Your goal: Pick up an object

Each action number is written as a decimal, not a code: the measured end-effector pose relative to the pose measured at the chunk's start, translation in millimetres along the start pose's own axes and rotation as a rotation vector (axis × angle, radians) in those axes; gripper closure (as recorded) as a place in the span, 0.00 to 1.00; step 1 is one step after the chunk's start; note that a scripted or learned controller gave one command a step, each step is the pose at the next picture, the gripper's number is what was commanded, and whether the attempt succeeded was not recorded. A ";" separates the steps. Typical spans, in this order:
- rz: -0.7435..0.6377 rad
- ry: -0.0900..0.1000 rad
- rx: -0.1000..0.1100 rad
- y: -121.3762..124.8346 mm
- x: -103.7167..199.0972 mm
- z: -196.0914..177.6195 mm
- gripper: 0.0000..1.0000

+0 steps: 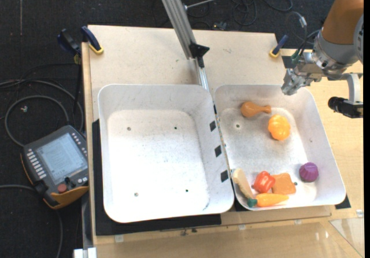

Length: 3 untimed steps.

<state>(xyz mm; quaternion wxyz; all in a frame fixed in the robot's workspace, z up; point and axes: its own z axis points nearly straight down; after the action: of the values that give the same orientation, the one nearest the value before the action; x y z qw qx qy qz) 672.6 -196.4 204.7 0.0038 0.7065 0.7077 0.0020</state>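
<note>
The arm (341,19) reached in from the right, and its gripper (291,85) hung over the far edge of the right bin (324,141), near that bin's far right corner. Nothing lay between the fingers; whether they were spread or closed could not be told from this angle.

The right bin held all the toy food. A brown drumstick (254,109) lay near the far edge, toward the bin's middle, with a yellow pepper (279,127) just beside it on the near right — the two apart, not touching. A purple ball-like piece (309,172) sat against the right wall, toward the near corner. Along the near edge a small cluster was packed together: a red pepper (263,181) touching an orange block (284,184), a carrot (270,199) lying flat just in front of them, and a pale beige piece (242,181) leaning at the near left corner of the bin.

The left bin (110,135) sat beside it, their inner walls meeting at the middle of the bench (144,54). A slanted metal rail (176,11) ran from the far edge of the bench down to that joint. Off the bench's left edge, a handheld control pad (56,161) lay on the dark floor — cables around it.
</note>
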 end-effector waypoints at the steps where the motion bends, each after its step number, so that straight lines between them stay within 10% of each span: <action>1: -0.006 0.005 0.009 -7.7 59.2 3.0 1.00; 3: -0.006 0.005 0.010 -32.7 169.2 -16.5 1.00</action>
<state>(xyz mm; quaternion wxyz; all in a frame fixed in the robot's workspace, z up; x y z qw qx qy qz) 639.4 -27.2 220.4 -0.0015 0.7042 0.7100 0.0002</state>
